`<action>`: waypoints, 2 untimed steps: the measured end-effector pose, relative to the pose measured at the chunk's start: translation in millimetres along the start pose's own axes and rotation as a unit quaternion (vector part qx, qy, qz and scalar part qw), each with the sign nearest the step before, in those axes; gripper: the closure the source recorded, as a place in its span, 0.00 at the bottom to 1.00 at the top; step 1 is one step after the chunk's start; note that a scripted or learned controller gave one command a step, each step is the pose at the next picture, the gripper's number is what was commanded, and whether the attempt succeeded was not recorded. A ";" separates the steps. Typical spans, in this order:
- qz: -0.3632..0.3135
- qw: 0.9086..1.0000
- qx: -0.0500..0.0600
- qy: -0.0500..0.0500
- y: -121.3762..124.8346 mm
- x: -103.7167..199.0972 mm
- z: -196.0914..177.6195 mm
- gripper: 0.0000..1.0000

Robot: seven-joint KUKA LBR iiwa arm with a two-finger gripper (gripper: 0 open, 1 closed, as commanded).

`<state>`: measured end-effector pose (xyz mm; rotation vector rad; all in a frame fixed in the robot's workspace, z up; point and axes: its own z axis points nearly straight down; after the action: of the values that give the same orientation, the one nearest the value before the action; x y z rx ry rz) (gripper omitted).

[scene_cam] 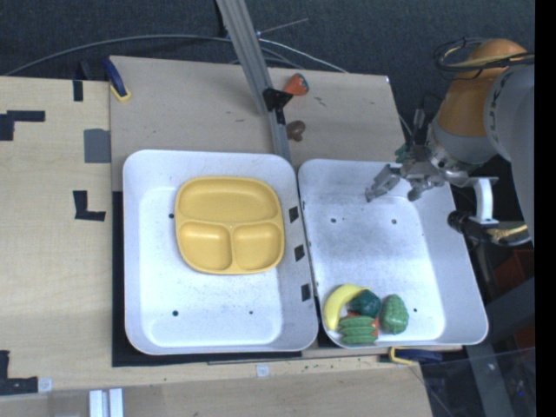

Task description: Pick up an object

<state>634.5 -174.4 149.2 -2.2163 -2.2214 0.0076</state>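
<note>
A small pile of toy food lies in the near left corner of the right bin (452,294): a yellow banana (340,301), a dark green piece (366,303), a green fruit (394,314) and a red-and-green piece (358,327). My gripper (397,187) hangs open over the far end of the right bin, fingers spread, with nothing between them. It is well away from the pile.
A yellow divided plate (230,224) rests in the left bin (143,259). A grey pole (248,46) slants across the bench behind the bins, with a small orange object (298,83) beside it. The arm's orange-banded wrist (473,94) stands at the right.
</note>
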 end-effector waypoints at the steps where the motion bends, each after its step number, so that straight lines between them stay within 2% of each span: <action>1: 0.000 1.000 0.000 0.000 0.0 6.8 45.9 0.00; 2: 0.000 1.000 -0.001 0.000 -0.3 7.7 61.9 0.00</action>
<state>633.8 -166.7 87.3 -2.2174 -2.2232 0.0055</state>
